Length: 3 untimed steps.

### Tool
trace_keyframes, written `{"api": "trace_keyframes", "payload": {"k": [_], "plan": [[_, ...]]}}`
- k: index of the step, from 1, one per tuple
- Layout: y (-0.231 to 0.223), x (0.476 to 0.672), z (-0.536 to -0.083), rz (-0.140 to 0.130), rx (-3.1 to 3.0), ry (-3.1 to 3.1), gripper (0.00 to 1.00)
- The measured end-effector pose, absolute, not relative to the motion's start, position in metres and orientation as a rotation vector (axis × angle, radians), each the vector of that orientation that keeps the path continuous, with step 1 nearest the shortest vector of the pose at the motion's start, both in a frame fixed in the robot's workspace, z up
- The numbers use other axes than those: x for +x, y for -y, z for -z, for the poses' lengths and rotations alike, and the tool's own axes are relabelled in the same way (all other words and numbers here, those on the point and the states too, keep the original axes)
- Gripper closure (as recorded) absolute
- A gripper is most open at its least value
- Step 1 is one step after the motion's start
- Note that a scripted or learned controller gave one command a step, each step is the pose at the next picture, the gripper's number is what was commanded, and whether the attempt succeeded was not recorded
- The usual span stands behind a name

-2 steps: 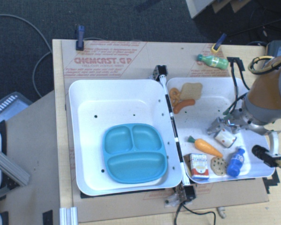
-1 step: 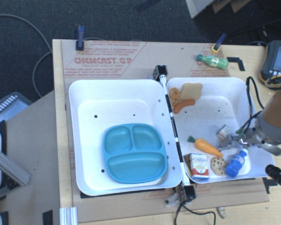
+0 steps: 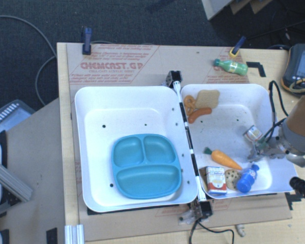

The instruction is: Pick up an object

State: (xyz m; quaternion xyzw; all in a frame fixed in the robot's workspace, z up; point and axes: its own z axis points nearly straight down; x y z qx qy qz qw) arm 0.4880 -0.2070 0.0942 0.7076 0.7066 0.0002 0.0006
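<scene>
One fixed camera above the bench, looking down at a slant.
It frames the left bin (image 3: 91, 111) and the right bin (image 3: 259, 98) whole from moderate range, dark floor beyond the bench's far edge, with the arm (image 3: 300, 131) entering at right.

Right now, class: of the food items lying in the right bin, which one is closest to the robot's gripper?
The carrot. It lies just left of the gripper, while the toast, pretzel and sausage sit far off at the bin's back corner.

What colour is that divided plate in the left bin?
Light blue; the divided plate shows plainly in the camera view.
</scene>
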Motion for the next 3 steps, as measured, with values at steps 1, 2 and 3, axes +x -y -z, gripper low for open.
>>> {"api": "trace_keyframes", "payload": {"k": [1,2,3], "plan": [[0.16,0.561,-0.171,-0.002,2.218,-2.222,1.0],[0.16,0.56,-0.17,0.0,2.22,-2.222,0.0],[0.123,0.478,-0.115,0.001,2.223,-2.222,0.0]]}}
